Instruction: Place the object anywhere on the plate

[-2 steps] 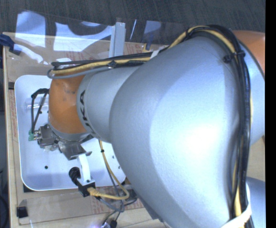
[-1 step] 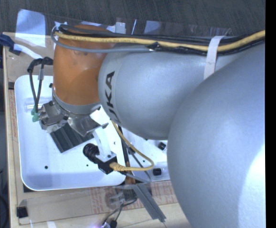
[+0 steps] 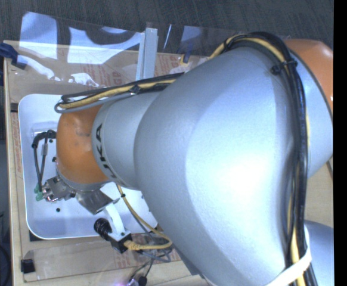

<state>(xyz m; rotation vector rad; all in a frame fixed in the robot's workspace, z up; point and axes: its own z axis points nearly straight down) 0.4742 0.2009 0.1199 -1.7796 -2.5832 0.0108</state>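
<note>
From up here I see the arm (image 3: 221, 159) covering most of the desk (image 3: 60, 261), its orange band (image 3: 78, 151) low over the left bin (image 3: 27, 159). The gripper (image 3: 54, 189) sits in that bin. I cannot tell the object or plate under it.

1. You had bright, even overhead light; the arm (image 3: 221, 159) carried a broad soft sheen.
2. Glare whitened the clear panel (image 3: 72, 40) along the bench's far edge.
3. The arm shadowed the white bin (image 3: 27, 159), and the nearest arm surfaces looked slightly soft.
</note>
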